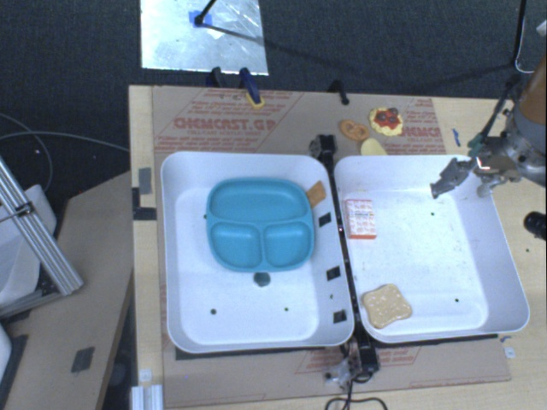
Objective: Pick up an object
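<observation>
The toast slice (pixel 386 305) is lying at the near edge of the right bin (pixel 504 263), well apart from the gripper (pixel 466 181), which is hovering over the bin's far right part with fingers spread, gripping nothing. The arm (pixel 530 139) is being cut off at the right edge, reaching in leftward.

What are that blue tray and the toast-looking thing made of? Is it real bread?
The blue tray looks like moulded plastic: one even colour, smooth, rounded compartments. The toast is probably a toy, plastic or foam, given its neat outline and flat tan colour, though the view is too coarse to be sure.
</observation>
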Tool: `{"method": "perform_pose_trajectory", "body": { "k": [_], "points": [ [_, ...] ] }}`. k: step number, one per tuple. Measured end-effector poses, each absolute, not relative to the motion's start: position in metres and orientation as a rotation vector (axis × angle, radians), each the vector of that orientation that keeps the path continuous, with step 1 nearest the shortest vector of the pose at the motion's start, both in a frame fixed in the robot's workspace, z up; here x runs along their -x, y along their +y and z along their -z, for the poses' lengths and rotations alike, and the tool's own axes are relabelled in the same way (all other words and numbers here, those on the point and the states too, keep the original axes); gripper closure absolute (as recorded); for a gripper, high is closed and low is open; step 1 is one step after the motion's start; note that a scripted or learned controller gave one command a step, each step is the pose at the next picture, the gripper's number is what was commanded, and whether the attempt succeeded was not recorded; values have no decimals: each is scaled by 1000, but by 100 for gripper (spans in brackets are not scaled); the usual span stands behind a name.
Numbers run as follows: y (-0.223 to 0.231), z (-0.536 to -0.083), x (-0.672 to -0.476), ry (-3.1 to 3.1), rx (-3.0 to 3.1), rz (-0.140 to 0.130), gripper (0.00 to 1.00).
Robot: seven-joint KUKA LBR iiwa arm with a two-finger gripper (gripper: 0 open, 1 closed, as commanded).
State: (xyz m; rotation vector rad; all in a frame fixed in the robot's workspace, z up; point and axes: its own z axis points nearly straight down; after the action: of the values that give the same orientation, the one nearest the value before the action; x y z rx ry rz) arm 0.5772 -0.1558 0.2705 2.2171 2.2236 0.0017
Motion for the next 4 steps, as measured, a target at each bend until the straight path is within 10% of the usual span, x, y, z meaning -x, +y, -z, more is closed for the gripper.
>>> {"method": "perform_pose_trajectory", "body": {
  "k": [1, 2, 3, 4],
  "points": [
    [-27, -179, -608, 2245, -2209, -2, 0],
    [19, -247, -567, 2231, -2211, -7, 0],
    [-23, -181, -561, 2220, -2226, 6, 0],
    [114, -186, -590, 2240, -2205, -13, 0]
  ]
}}
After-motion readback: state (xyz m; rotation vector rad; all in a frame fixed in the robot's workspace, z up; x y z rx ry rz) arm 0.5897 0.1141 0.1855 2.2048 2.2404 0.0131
